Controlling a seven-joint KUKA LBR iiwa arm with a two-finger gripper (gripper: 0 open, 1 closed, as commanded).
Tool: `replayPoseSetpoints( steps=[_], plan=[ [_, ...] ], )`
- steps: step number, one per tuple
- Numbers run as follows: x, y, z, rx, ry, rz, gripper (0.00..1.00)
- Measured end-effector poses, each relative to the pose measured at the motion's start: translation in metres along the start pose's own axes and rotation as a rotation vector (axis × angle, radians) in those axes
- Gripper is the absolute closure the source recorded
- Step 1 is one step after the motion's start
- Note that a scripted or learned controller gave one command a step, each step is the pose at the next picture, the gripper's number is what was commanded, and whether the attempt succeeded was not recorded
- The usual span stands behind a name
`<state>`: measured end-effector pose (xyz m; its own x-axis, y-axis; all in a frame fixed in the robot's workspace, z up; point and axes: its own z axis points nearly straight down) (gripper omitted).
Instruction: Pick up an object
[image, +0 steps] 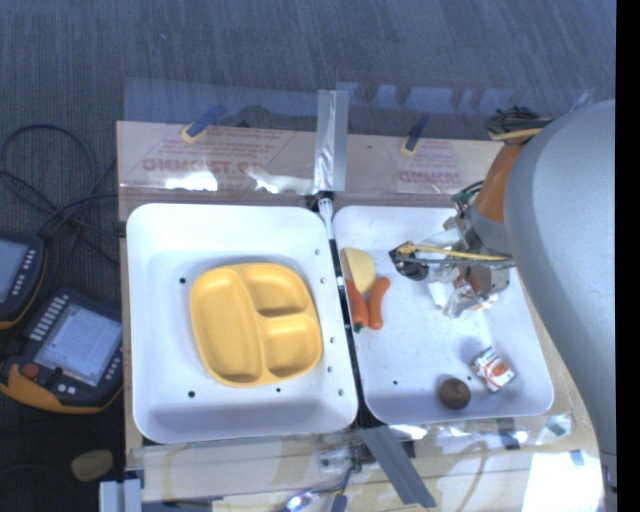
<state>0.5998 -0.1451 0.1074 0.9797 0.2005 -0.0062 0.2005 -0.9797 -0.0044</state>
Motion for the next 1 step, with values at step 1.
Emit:
replayPoseSetpoints(
  steps=[1],
  plan=[
    [0.0602, 0.0176, -0.0076, 0.008, 0.0, -0.012, 1.0]
  ],
)
